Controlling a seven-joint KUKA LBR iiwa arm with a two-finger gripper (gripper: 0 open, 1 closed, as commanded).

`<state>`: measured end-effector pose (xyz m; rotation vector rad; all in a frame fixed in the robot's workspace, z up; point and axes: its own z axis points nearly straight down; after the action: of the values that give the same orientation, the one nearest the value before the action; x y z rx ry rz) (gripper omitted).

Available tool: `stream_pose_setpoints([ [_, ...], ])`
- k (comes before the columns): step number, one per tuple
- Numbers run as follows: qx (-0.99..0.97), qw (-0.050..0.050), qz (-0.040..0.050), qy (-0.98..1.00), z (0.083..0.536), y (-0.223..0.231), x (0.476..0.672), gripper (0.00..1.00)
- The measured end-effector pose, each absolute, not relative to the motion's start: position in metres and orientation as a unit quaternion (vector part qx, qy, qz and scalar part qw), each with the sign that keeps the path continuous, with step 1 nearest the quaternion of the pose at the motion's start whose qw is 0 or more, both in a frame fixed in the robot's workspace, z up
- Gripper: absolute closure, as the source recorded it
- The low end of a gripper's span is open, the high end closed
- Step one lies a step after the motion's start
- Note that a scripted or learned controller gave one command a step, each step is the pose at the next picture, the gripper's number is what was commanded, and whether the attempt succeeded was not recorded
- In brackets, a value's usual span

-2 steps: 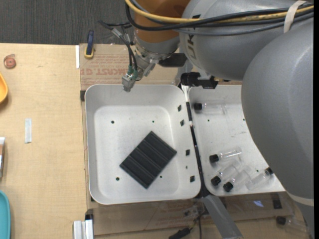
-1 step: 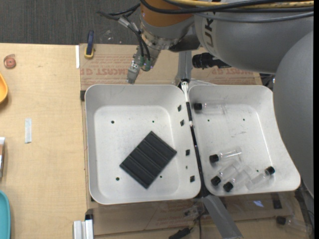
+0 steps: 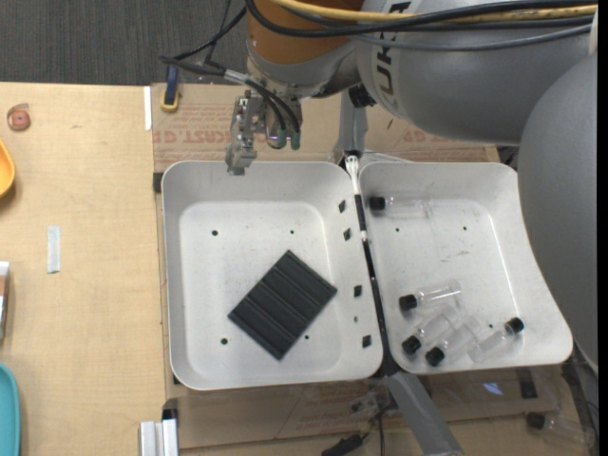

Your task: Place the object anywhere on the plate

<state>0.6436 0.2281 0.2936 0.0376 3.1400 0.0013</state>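
A black ribbed plate (image 3: 283,304) lies flat and turned at an angle in the middle of the left bin (image 3: 190,198). Several clear vials with black caps lie in the right bin (image 3: 503,188). One vial (image 3: 391,204) rests near the far left corner, and a cluster of vials (image 3: 437,326) sits at the near side. My gripper (image 3: 239,152) hangs over the far rim of the left bin, up and to the left of the plate. Whether anything is in it cannot be made out.
The big grey arm with its orange band (image 3: 294,27) covers the top and right of the view, over the right bin's far side. A wooden table (image 3: 85,302) at the left carries an orange dish edge (image 3: 5,174), a teal object (image 3: 8,411) and a small white strip (image 3: 53,250).
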Motion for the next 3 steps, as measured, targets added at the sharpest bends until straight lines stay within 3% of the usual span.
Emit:
stream_pose_setpoints([
  [1,-0.003,0.000,0.0003,1.000,0.252,0.229,0.564,1.00],
  [2,-0.036,0.000,-0.0001,0.999,0.279,0.181,0.488,1.00],
  [3,-0.226,0.002,0.0007,0.974,0.312,0.172,0.547,1.00],
])
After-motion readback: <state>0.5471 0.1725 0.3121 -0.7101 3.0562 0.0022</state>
